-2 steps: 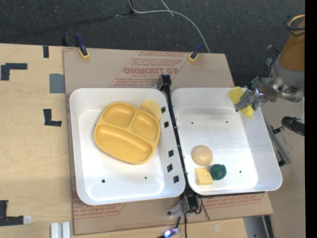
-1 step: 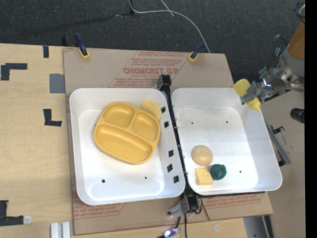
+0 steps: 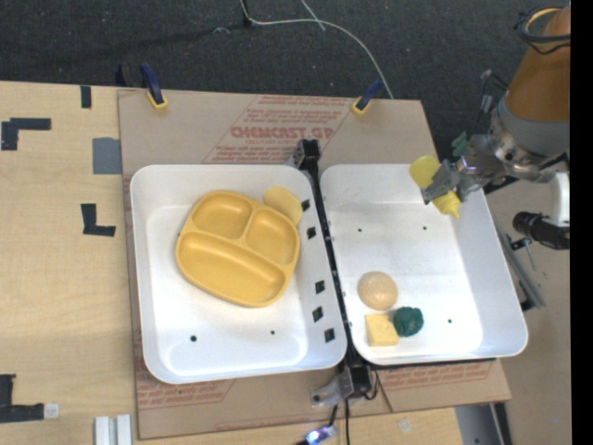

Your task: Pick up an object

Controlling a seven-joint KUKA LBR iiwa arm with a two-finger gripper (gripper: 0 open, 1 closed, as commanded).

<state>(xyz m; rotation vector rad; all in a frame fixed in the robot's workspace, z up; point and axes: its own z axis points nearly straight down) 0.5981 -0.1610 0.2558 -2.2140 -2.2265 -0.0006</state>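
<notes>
Now I see the gripper clamped on a small yellow object above the right white bin's two-o'clock rim.

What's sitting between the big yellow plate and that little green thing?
From the camera view: the black divider where the bins meet, then a tan ball and a yellow block beside the green thing.

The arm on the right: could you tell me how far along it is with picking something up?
Done: the gripper is raised over the right bin's far corner with a yellow object at its tip. In hand: that object looks lifted, though whether the fingers truly grip it is unclear. Left: confirming the hold. The tan ball, yellow block and green piece lie untouched in that bin.
</notes>
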